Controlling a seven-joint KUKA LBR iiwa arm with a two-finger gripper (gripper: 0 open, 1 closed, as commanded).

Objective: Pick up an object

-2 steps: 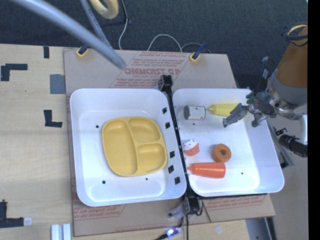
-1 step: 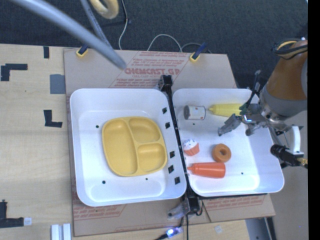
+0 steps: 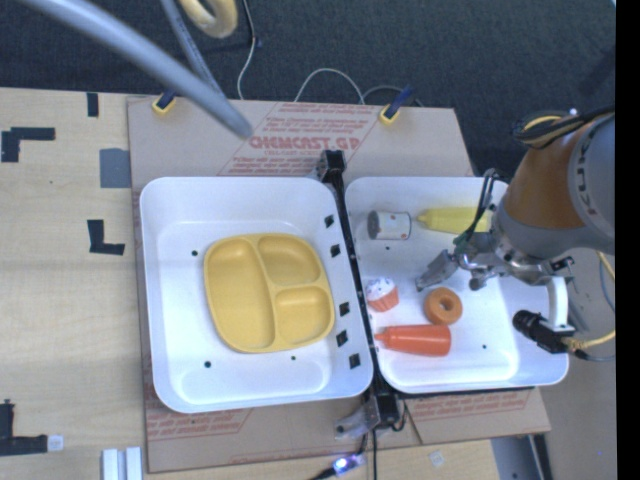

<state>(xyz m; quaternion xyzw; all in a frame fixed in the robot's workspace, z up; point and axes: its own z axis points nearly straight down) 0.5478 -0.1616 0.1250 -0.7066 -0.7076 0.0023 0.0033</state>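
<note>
The right bin (image 3: 500, 363) holds several objects: an orange ring (image 3: 443, 306), an orange carrot (image 3: 412, 340), a small red-and-white cup-shaped piece (image 3: 381, 293), a grey and white cylinder (image 3: 390, 225) and a yellow banana (image 3: 447, 218). My gripper (image 3: 457, 275) reaches in from the right and hangs just above and behind the orange ring, between the ring and the banana. Its two grey fingers are spread apart, open, with nothing between them. The arm hides the banana's right end.
A yellow divided plate (image 3: 268, 291) lies in the left bin (image 3: 170, 268). A black divider (image 3: 345, 268) with clips runs between the bins. Black cable ends (image 3: 540, 330) stick out at the right bin's right rim. Grey tubing (image 3: 190, 58) crosses the upper left.
</note>
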